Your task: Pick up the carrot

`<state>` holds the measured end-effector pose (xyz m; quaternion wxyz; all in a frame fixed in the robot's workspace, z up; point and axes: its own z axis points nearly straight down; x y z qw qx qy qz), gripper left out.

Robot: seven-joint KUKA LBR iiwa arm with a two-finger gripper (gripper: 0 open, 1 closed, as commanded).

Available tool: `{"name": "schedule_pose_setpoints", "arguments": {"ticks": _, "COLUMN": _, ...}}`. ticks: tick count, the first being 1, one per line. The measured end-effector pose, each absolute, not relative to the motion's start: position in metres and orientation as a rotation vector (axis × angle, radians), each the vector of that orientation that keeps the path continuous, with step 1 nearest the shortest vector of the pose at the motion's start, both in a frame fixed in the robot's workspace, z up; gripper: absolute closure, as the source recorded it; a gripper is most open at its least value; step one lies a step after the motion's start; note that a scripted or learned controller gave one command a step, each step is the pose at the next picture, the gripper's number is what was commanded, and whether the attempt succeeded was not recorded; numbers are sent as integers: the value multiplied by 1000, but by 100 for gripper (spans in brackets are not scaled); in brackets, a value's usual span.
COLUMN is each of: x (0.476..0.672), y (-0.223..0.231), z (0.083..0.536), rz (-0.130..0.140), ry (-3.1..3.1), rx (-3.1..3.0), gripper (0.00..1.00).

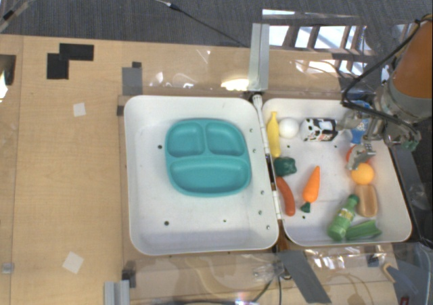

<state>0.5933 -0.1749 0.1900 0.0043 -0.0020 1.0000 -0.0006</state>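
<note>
A: Which step is this?

B: The approach, I'd judge. The pincer [363, 151] hangs over the right bin [399, 229], and nothing sits between its tips. The carrot [311, 185] lies loose to its left and a little nearer the camera.

A: Next move?

B: Shift left, line up across the carrot's body, descend.

A: Anything unclear?

B: Whether the pincer is released or clenched, I can't tell. An orange ball [362, 174] sits just below it; the arm [409, 87] is cut off at the edge.

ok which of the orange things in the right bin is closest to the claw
The round orange fruit, right below the claw. The carrot lies farther left, mid-bin, and the red-orange sausage sits by the left wall.
</note>
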Motion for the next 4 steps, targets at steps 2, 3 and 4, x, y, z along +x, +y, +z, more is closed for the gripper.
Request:
{"name": "schedule_pose_setpoints", "arguments": {"ticks": 2, "x": 536, "y": -95, "z": 91, "rz": -7, "ry": 3109, "rx": -284, "gripper": 0}}
{"name": "schedule_pose_setpoints", "arguments": {"ticks": 3, "x": 540, "y": -93, "z": 104, "rz": -8, "ry": 3100, "rx": -294, "gripper": 100}}
{"name": "schedule_pose_setpoints", "arguments": {"ticks": 4, "x": 569, "y": -12, "z": 190, "rz": 3, "ry": 3111, "rx": -273, "gripper": 100}}
